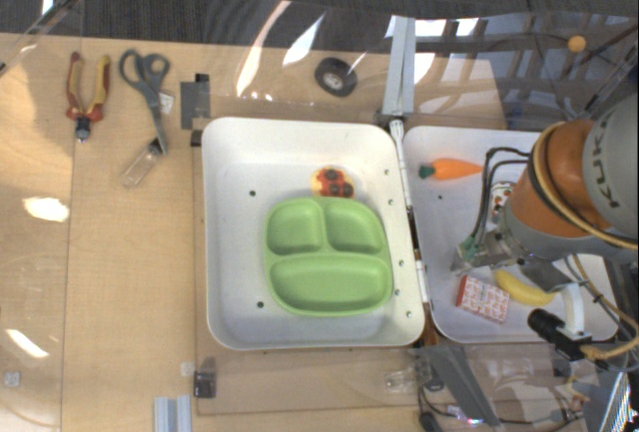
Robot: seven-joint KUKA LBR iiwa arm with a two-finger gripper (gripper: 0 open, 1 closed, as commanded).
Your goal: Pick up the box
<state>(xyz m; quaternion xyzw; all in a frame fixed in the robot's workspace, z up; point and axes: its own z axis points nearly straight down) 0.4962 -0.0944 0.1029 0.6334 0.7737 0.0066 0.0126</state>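
We saw the arm (589,181) filling the right bin (439,315) from three o'clock, its gripper (477,250) low, just above the small red-patterned box (483,297) at the bin's six o'clock edge. Whether it had closed we could not tell. We judged this the approach step; next it needed a short drop onto the box. The banana (522,286) touched the box at three o'clock and the rim crowded six o'clock, leaving room only toward the carrot (454,169) at twelve.

Grey arm (559,230) with orange band, black cables.
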